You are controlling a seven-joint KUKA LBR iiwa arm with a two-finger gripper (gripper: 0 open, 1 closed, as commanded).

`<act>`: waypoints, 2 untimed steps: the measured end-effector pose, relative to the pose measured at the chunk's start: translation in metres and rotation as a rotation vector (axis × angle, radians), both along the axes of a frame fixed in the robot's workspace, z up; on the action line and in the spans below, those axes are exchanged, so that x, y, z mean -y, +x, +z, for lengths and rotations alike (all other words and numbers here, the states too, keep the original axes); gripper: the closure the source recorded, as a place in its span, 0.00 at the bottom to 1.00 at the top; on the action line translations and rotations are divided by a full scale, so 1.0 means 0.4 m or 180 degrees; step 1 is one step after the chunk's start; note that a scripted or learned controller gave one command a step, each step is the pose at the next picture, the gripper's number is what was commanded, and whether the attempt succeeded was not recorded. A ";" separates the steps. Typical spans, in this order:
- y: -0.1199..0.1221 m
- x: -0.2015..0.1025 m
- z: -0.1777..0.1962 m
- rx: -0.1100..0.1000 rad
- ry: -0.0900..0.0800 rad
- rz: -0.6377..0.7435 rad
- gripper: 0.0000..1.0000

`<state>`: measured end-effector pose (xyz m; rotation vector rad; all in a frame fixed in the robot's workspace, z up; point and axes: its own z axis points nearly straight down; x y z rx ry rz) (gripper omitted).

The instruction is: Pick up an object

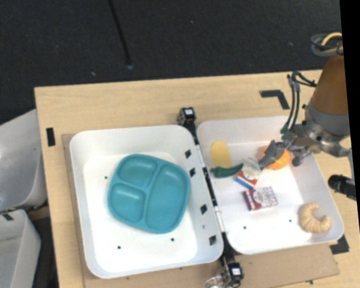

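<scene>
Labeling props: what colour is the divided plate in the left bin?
Teal blue, plain with no pattern. The divided plate shows clearly in the camera view.

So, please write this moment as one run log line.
arm: over right bin | gripper: at orange object | grasp: cannot tell | left bin: teal plate

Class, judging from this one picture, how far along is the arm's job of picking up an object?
Done: the gripper has reached the right bin, at the orange object. In hand: nothing visibly lifted; the croissant and patterned packet lie untouched. Left: grasp and lift.
</scene>
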<state>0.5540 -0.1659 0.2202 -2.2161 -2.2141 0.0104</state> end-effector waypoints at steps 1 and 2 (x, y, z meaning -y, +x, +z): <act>0.007 0.000 0.016 0.0037 -0.0007 0.0009 0.00; 0.028 -0.008 -0.108 0.0026 -0.0008 0.0009 0.00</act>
